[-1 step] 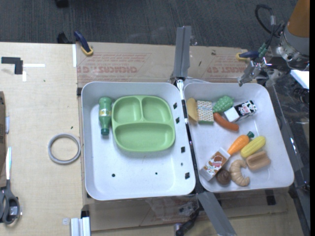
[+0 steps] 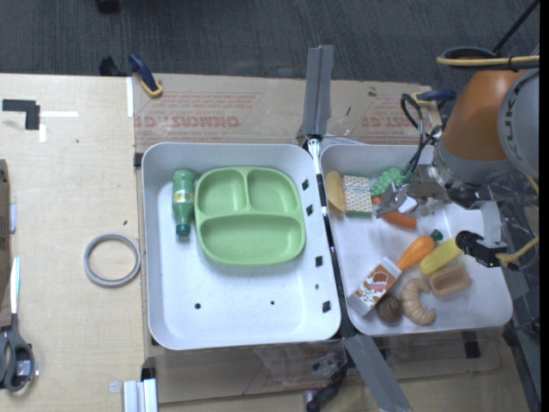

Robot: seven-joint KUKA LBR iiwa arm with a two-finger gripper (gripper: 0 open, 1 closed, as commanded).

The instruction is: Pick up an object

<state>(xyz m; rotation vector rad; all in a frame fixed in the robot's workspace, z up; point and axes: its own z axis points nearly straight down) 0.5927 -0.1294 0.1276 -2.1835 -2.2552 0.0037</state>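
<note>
My gripper (image 2: 397, 199) is low over the back of the right bin (image 2: 480, 316), reaching in from the right. It hangs right beside a green leafy toy (image 2: 390, 178) and just above a red-orange piece (image 2: 400, 221). A patterned packet (image 2: 356, 194) and a yellow piece (image 2: 334, 192) lie to its left. Nearer the front lie an orange carrot (image 2: 416, 251), a yellow corn cob (image 2: 442, 254), a brown bun (image 2: 449, 281), a tan curved pastry (image 2: 418, 304), a small printed box (image 2: 374, 286) and a dark round ball (image 2: 390, 309). Nothing is visibly held.
The left bin (image 2: 249, 316) holds a green divided plate (image 2: 249, 215) and a green bottle (image 2: 183, 201) along its back left. On the bench to the left lie a tape ring (image 2: 111, 258) and scissors (image 2: 13, 357). A divider (image 2: 322, 230) separates the bins.
</note>
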